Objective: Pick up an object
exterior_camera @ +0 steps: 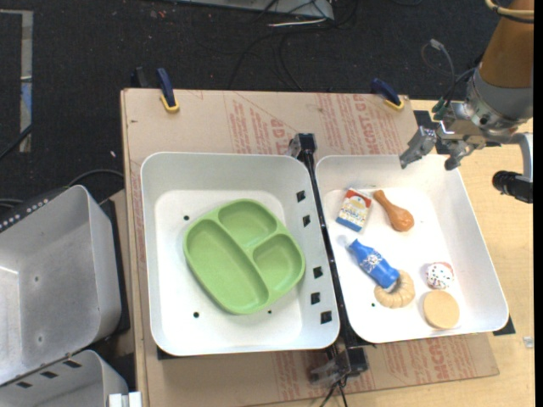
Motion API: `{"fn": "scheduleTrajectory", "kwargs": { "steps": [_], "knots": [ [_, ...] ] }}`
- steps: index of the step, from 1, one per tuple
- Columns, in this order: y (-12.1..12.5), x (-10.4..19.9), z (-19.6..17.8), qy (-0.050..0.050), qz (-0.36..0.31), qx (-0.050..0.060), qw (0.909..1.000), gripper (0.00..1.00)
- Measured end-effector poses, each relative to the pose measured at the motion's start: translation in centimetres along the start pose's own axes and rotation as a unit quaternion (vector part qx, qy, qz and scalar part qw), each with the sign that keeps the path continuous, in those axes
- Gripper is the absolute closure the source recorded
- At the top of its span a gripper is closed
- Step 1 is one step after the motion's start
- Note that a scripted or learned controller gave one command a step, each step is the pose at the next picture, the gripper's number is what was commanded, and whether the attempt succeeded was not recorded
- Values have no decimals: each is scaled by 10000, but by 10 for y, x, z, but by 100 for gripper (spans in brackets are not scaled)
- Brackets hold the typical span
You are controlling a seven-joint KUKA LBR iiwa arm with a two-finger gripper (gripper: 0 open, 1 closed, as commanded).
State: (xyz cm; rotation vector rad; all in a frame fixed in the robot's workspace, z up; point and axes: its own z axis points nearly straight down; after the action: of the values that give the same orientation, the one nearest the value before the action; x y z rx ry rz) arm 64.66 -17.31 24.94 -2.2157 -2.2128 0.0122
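Tan disc (441, 309), blue tube (373, 263), carton (355, 209), labels illegible

Grey arm upper right, pincer (430, 153) spread, nothing between.

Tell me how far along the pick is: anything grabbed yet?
Nothing grabbed yet. The gripper hangs open above the right bin's far edge, nothing between its fingers. The carton, drumstick, blue tube and cookie all lie in that bin. Left to do: descend, close on one, lift.
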Motion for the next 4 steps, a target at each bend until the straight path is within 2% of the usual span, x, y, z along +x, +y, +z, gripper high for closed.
{"fn": "scheduleTrajectory", "kwargs": {
  "steps": [1,3,4],
  "knots": [
    [2,1,-9,-12,-13,-65,10000,0],
    [-5,2,79,-9,-1,-53,10000,0],
    [-3,1,142,-7,-3,-51,10000,0]
  ]
}}
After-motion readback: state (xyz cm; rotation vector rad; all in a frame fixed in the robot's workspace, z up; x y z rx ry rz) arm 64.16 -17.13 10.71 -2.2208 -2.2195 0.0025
